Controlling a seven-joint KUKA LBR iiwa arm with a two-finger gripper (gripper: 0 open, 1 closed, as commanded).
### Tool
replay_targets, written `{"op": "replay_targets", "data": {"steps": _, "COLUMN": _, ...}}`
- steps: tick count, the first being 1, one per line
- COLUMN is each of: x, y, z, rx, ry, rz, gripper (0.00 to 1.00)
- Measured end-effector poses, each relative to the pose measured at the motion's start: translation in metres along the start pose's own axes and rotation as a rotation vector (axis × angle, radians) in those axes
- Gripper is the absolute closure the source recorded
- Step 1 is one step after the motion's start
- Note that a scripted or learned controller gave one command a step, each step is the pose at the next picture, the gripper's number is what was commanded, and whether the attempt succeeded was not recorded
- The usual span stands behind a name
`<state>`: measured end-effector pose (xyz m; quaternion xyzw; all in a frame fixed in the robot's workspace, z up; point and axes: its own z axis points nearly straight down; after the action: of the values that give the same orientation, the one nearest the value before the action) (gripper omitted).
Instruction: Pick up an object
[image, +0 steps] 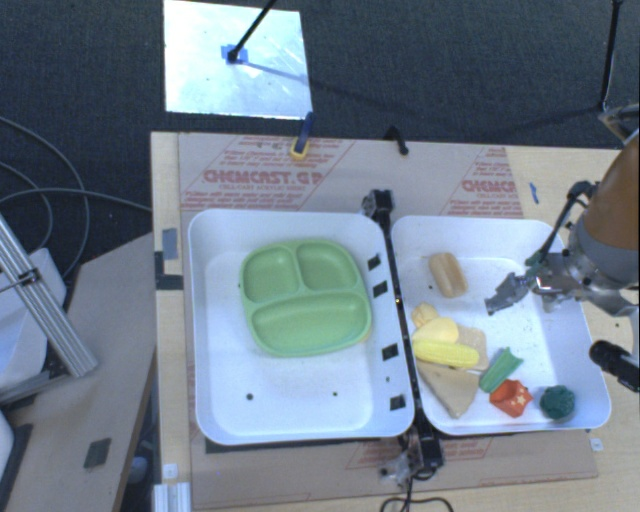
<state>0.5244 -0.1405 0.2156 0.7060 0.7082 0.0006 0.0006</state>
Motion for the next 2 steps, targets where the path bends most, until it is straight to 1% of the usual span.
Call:
{"op": "replay_targets", "data": {"steps": 1, "x": 0.06, "y": -0.039, "z": 0.102, "rx": 0.011, "ry": 0.006, "rz": -0.005, "gripper": 0.0}}
{"op": "replay_targets", "data": {"steps": 2, "x": 0.053, "y": -0.023, "z": 0.097, "rx": -0.001, "ry": 0.0, "rz": 0.001, "gripper": 0.0}}
